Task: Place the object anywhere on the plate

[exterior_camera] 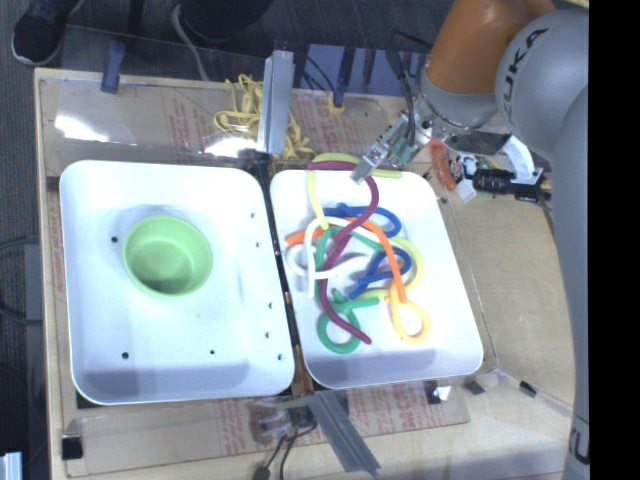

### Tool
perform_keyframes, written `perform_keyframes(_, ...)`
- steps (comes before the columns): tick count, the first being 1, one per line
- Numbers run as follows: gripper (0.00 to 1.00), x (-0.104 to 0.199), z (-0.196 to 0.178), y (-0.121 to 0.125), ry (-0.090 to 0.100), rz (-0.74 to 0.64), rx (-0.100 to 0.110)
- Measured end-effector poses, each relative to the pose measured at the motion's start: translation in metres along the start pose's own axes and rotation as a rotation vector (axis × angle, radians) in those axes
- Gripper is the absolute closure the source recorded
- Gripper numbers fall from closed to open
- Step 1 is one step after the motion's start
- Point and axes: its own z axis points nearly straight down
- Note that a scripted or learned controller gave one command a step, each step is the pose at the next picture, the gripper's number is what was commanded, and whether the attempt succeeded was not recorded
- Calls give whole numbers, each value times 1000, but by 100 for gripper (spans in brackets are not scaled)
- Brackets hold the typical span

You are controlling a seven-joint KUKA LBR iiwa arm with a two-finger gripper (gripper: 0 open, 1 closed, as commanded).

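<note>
A tangle of coloured cords lies in the right bin: blue, green, orange, yellow, white and maroon strands. The maroon cord rises out of the pile to my gripper, which hangs over the far edge of the right bin and is shut on the cord's upper bend. One end of that cord trails left along the bin's far rim; the other runs down through the pile. The green plate sits in the left bin, left of centre and well away from the gripper.
A low divider separates the two bins. Yellow cords lie on the bench behind the bins, beside an upright metal post. The arm's orange band and cabling stand over the bench's far right.
</note>
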Motion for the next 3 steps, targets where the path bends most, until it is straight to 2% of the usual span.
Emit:
perform_keyframes(1,100,77,0,33,2,41,3)
perform_keyframes(2,100,144,-6,47,2,86,4)
perform_keyframes(3,100,179,4,67,1,157,4)
